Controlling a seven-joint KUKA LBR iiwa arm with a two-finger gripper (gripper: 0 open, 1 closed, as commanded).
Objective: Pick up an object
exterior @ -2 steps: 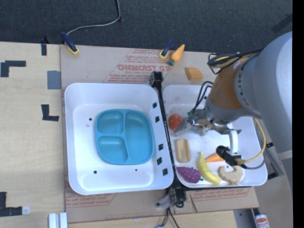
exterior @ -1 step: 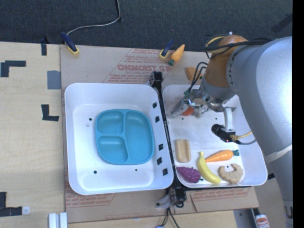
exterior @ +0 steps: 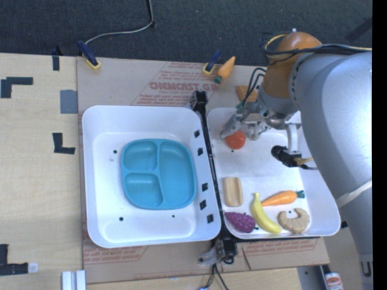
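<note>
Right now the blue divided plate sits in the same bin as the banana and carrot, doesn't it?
Not quite. The camera view shows the blue divided plate alone in the left bin; the banana and carrot lie in the right bin.

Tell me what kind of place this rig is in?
Probably a robotics lab test bench, not a kitchen: two white bins clamped onto cardboard, toy food such as a banana and carrot, and a blue divided plate.
</note>
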